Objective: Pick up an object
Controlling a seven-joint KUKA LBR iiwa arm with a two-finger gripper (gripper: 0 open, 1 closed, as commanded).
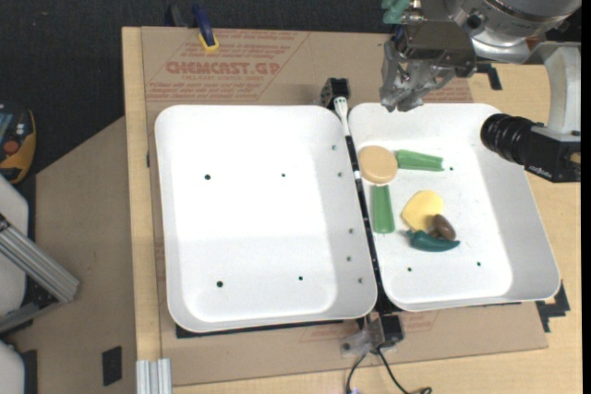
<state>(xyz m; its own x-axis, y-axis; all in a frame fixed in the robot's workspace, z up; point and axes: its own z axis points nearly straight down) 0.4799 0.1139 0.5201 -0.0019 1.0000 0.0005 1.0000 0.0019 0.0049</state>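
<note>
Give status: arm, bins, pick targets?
Gripper above right bin's far edge, nothing between fingers. Tan disc, two green sticks, yellow piece clustered in right bin, untouched. Nothing blocking the cluster.

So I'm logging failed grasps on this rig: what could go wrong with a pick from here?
1. The yellow piece, brown piece and teal piece lie bunched, so a grasp may catch two or slip.
2. The tan disc and green bar lie near the bin wall, which the gripper could hit.
</note>
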